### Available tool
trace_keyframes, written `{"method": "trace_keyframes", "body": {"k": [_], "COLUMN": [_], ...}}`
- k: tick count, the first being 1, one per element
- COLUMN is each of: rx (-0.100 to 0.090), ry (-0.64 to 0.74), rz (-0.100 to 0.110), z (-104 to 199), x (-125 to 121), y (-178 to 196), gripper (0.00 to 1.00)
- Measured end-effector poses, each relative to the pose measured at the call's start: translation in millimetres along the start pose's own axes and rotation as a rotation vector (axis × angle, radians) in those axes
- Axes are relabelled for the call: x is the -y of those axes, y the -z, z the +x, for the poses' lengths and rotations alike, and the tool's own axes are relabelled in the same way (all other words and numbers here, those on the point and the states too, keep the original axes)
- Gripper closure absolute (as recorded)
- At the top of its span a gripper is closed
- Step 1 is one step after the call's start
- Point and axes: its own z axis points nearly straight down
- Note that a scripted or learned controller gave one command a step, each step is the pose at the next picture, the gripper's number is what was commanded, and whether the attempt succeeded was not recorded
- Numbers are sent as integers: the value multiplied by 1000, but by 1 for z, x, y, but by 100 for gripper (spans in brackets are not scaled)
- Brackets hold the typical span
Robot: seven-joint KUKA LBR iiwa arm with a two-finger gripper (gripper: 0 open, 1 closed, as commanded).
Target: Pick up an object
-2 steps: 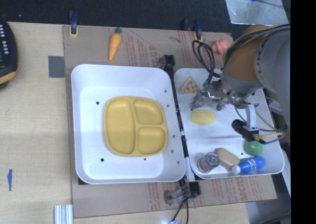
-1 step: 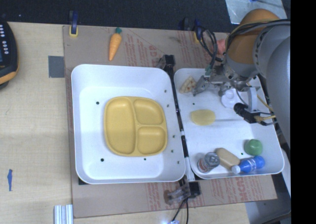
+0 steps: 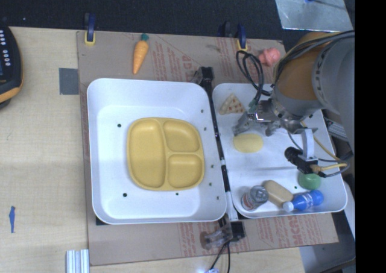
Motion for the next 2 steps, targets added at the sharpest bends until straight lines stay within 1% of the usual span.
{"method": "trace_keyframes", "body": {"k": [1,2], "rx": [1,2], "ry": [0,1], "rz": [-2,-4], "z": [12,11], "x": [21,20], "y": [0,11], "gripper": [0,100]}}
